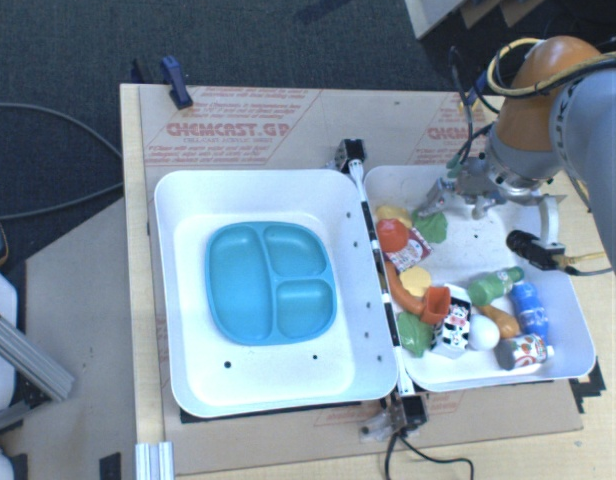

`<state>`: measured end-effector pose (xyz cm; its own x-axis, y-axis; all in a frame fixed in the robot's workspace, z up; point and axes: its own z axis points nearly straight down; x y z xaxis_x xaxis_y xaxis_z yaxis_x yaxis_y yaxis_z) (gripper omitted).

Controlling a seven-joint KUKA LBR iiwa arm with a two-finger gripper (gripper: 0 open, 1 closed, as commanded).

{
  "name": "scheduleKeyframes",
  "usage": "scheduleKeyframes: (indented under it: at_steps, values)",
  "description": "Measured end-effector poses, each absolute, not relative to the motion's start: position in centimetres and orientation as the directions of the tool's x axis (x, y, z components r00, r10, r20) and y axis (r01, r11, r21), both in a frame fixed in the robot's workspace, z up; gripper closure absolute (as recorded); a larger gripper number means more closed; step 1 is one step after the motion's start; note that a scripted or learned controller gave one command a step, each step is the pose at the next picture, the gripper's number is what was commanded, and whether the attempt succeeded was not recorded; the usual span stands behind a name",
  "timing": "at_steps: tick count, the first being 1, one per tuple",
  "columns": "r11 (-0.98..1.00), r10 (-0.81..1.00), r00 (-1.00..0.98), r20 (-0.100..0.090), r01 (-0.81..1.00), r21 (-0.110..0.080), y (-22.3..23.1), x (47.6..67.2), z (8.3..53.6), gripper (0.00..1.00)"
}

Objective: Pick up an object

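Observation:
My gripper (454,208) hangs over the far part of the right bin (573,353), open, with bare white bin floor showing between its fingers. Its left finger (427,208) ends just above a green toy (432,229). Beside that lie a red tomato-like toy (392,235), a yellow piece (392,212) and a red-and-white packet (414,253). Nearer the front are a red cup (435,301), a cow-patterned carton (453,329), a white egg (484,334), a green bottle (493,286), a blue can (528,307) and a red-and-white can (529,350).
The left bin (178,208) holds a blue three-compartment plate (273,280). A black divider clip (353,152) sits where the bins meet at the back. The arm's orange band (548,73) and a black cable connector (533,248) stand over the right bin's far right.

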<state>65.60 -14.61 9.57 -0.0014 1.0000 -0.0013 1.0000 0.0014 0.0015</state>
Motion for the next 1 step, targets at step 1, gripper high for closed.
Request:
scheduleKeyframes:
  at_steps: [1]
  values:
    - [0.002, 1.000, -0.002, -0.002, 1.000, 0.004, -14.58, 65.68, 10.62, 1.00]
